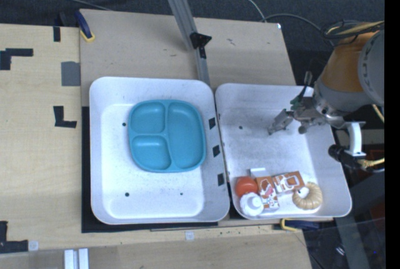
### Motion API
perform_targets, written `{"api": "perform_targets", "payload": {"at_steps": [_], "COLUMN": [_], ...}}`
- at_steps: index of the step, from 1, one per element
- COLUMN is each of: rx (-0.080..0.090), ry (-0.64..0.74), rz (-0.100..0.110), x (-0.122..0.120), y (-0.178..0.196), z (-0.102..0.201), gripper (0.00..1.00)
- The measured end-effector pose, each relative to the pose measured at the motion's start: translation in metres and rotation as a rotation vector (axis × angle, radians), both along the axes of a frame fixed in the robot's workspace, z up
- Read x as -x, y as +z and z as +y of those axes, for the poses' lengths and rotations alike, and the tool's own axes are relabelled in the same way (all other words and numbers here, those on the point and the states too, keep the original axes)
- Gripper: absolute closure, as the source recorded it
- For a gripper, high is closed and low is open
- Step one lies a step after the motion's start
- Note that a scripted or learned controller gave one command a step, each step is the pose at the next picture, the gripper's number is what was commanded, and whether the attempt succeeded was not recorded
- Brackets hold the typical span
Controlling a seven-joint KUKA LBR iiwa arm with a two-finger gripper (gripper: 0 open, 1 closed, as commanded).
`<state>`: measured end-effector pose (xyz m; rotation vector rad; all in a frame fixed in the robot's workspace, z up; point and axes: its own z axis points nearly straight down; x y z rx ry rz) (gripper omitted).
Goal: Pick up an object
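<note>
We see the arm (356, 74) reaching in from the right edge of the frame, its wrist bent down and leftward so that the gripper (289, 123) hangs over the upper right part of the right bin (262, 149), its 2 fingers spread apart with nothing between them. The objects lie well apart from it along that bin's lower edge: an orange-red round item (245, 186), a white round piece (252, 204), a red-and-white packet (279, 188) and a tan ring (308, 196), packed so closely that we cannot tell what each is. In the left bin (106, 155) rests a blue divided plate (167, 136).
</note>
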<state>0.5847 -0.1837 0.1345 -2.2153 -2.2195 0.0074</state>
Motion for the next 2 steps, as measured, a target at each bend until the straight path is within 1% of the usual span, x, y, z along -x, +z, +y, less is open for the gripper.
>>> {"api": "perform_targets", "payload": {"at_steps": [1, 2], "rx": [0.003, 0.001], "ry": [0.000, 0.001], "rz": [-0.007, -0.006], "x": [0.000, 0.000], "y": [-0.047, -0.036], "z": [0.000, 0.001], "gripper": [0.00, 1.00]}}
